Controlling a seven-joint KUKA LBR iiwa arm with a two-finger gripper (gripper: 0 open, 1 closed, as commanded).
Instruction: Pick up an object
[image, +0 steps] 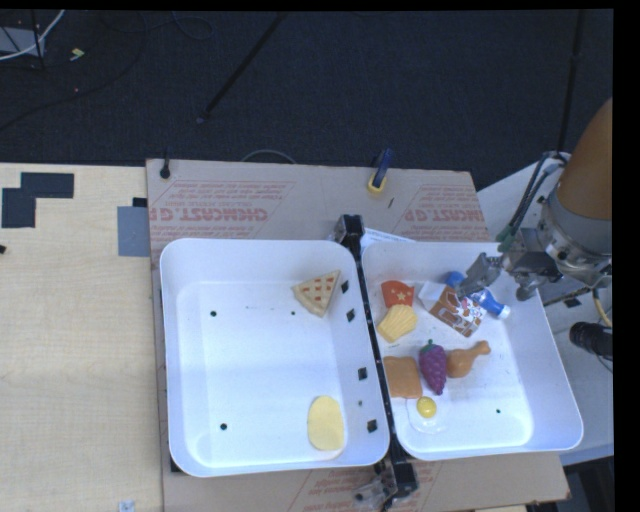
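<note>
Faintly, upside-down red cardboard (250, 205) print

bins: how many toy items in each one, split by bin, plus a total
Left bin: 2 (pie wedge, pale yellow oval)
Right bin: 8 (red piece, yellow ridged piece, printed packet, blue-and-white bottle, purple grapes, drumstick, tan slab, fried egg)
Total: 10

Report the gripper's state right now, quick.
Gripper: over the right bin, at the small bottle with the blue cap; open or shut cannot be told, and no hold on anything is visible.
</note>
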